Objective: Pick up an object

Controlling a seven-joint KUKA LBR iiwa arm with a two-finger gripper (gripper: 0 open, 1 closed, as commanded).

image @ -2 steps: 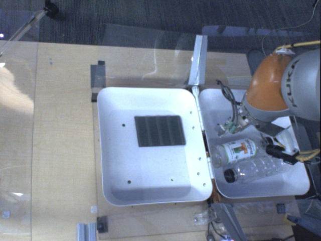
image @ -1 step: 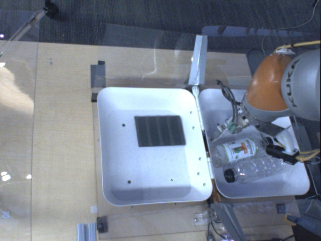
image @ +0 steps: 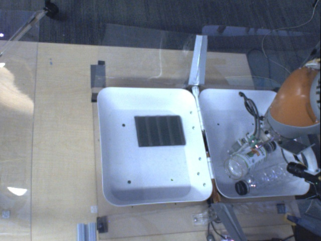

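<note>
Reaching into the right-hand shallow white plastic bin (image: 220, 109) from about three o'clock, the grey arm with its orange band (image: 296, 104) has its gripper (image: 256, 143) low over a clear plastic bottle (image: 244, 159) lying on its side, so the step in hand looks like the approach or the closing stage of a pick. The bottle lies near the middle of that bin, its wider end pointing toward seven o'clock, with a small black cap-like piece (image: 242, 188) just beside it at six o'clock near the bin's front wall. The gripper sits at the bottle's upper end, at roughly one o'clock from its body, and seems to touch or nearly touch it, but clear plastic and cables blur the contact, so I cannot tell how far the gripper is spread or whether it grips anything. The next move, by my reckoning, calls for a firm closure across the bottle's round body and a straight lift, since a smooth cylinder may roll or slip. Over at nine o'clock, the left-hand white bin (image: 115, 134) holds a dark ribbed rectangular pad (image: 160, 131) on the pale wooden counter (image: 50, 134).
</note>
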